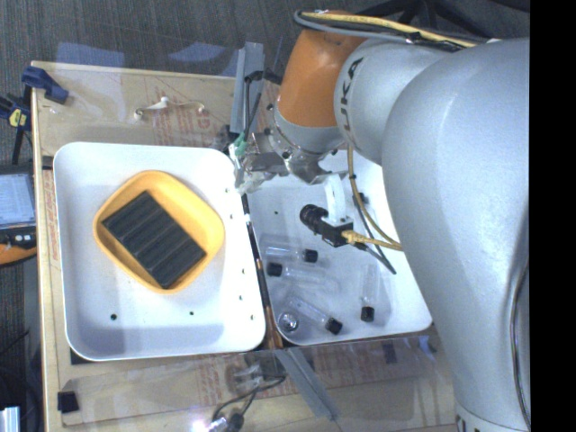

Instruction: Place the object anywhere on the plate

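The plate, yellow with a dark ribbed slab on it, lies left of the claw and slightly below; whether the claw grips anything I cannot tell.

The only readable lettering is on the grey arm: dark capital letters run vertically down its casing just beside the orange band, and they appear to spell the brand name KUKA, though they are seen at an angle and partly cut off. Nothing else carries legible text, numbers or signs.
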You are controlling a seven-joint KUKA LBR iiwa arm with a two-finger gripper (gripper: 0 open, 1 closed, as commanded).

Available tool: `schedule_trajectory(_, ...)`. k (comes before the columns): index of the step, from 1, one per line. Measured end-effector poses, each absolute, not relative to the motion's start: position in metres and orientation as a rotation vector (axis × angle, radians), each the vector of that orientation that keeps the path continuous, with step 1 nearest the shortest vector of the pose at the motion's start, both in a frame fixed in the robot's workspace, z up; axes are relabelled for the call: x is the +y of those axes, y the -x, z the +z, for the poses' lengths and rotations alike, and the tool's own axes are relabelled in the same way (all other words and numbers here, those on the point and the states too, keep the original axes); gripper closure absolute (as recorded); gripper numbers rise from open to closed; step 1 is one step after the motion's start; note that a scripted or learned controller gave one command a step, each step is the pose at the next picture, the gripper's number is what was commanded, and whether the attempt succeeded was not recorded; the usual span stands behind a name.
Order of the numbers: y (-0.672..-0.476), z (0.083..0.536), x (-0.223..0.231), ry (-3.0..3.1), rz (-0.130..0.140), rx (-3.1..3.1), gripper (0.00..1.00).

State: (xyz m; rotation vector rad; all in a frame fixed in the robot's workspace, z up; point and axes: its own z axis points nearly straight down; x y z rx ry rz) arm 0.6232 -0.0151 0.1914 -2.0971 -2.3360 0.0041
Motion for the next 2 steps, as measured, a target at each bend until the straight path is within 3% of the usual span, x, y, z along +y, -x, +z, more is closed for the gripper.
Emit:
schedule_trajectory(1,-0.6567,0.2224,0.0353,1.927,0.001,-2.480,1.00)
schedule_trajectory(2,-0.6566,0.2223,0.0354,1.927,0.001,-2.481,0.00)
